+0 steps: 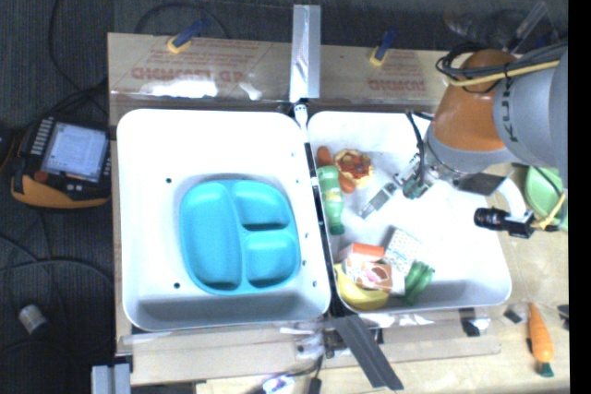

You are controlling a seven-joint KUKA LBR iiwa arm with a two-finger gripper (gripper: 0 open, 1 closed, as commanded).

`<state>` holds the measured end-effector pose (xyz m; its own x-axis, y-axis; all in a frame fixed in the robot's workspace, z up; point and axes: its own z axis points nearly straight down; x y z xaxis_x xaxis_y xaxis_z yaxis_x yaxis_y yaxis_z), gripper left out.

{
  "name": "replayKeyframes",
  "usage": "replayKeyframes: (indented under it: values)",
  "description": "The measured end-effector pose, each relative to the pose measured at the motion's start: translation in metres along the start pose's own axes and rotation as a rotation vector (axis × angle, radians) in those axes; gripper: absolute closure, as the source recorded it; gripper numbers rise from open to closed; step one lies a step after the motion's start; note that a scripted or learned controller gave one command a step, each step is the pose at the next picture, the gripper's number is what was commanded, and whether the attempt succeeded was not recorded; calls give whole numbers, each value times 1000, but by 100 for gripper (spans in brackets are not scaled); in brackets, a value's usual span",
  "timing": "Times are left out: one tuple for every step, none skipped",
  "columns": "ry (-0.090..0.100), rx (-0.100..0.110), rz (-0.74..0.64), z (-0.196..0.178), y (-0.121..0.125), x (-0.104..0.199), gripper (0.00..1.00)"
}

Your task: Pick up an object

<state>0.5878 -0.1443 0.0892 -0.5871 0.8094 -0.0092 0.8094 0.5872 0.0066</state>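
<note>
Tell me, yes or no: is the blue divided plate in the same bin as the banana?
No. The blue plate lies in the left bin, while the banana lies in the right bin.

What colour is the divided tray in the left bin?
Light blue tray, seen in the camera view.

Readable text is scarce. Red print on the cardboard panel [212,74] behind the left bin [148,129] is upside down and glared out by the plastic film, not legible. Same kind of red print on the cardboard [406,74] behind the right bin [480,277], also inverted, can't make out. Letters "KU" on the grey arm [536,111] right of the right bin. Handheld screen [74,150] left of the left bin: too small to read.
</note>
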Motion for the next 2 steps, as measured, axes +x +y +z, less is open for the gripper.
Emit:
replayKeyframes:
  values:
    - [-1, 0, 205, 0, 57, 12, 0]
    - [7, 8, -14, -95, 48, 46, 0]
